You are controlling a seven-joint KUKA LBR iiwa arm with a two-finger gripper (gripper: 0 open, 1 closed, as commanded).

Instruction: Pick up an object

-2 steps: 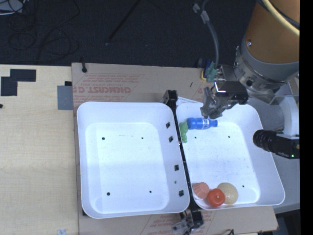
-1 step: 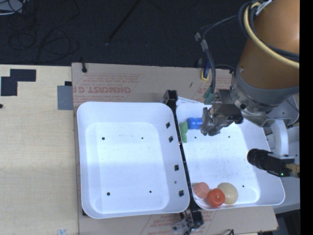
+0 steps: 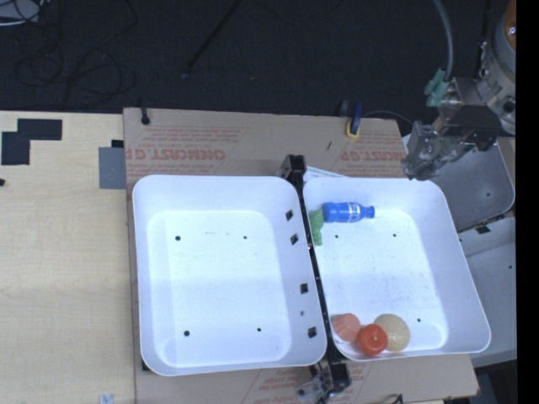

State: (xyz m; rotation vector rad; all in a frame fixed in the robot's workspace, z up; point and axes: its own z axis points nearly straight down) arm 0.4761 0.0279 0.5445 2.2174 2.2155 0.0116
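Note:
In the right bin (image 3: 438, 251) a blue bottle (image 3: 346, 213) with a white cap lies on its side near the far-left corner. A green piece (image 3: 316, 227) rests against the bin's left wall just below it. At the near edge lie a pink object (image 3: 345, 326), a red round object (image 3: 371, 339) and a tan round object (image 3: 392, 332), bunched together. My gripper (image 3: 418, 165) hangs above the far right corner of that bin, clear of all objects, with nothing visibly held.
The left bin (image 3: 152, 251) stands beside the right one, joined by a black divider with clips (image 3: 301, 251). Both sit on a cardboard sheet (image 3: 219, 146). A yellow-and-blue clamp (image 3: 354, 123) stands behind the bins. Cables run up from the wrist.

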